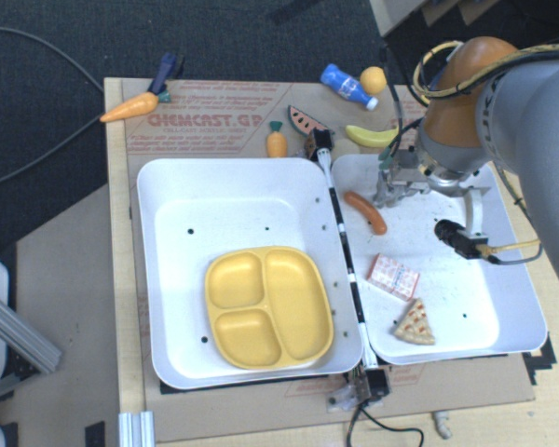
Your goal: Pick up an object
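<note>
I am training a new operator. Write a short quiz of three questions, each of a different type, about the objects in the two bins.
1. True or false: the yellow tray lies in the left bin.
2. Which lies nearest the gripper? A) sausage B) pizza slice C) pink packet
3. Fill in: the yellow tray has ___ compartments.

Key: 1 true; 2 A; 3 three.

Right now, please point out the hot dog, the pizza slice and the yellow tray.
hot dog (365,211), camera view, middle of the sausage.
pizza slice (415,325), camera view, centre of the wedge.
yellow tray (268,305), camera view, ridge where its compartments meet.
</note>
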You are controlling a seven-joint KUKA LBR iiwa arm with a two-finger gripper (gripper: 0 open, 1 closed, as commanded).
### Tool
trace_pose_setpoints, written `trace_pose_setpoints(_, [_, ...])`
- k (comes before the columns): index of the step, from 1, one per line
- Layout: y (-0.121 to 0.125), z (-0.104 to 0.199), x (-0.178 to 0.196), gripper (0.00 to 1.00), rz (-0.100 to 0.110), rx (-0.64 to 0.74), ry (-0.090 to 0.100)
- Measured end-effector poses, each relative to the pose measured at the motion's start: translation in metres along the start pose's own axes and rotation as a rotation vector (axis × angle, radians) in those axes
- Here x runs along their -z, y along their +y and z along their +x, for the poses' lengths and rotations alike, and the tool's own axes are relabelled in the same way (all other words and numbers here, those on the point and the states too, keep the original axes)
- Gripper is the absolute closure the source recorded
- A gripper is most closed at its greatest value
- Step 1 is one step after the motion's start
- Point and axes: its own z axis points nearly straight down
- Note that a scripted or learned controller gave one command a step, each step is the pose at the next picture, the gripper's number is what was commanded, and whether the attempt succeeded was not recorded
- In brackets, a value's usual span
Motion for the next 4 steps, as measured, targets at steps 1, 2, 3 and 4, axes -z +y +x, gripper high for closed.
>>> trace_pose_setpoints(1, [0.0, 0.0, 0.0, 0.0, 0.001, -0.001, 0.0])
trace_pose_setpoints(2, [-0.023, -0.004, -0.017, 0.0, 0.019, -0.001, -0.001])
trace_pose_setpoints(3, [0.019, -0.002, -0.017, 0.0, 0.015, 0.0, -0.002])
trace_pose_setpoints(4, [0.02, -0.002, -0.007, 1.0, 0.013, 0.001, -0.003])
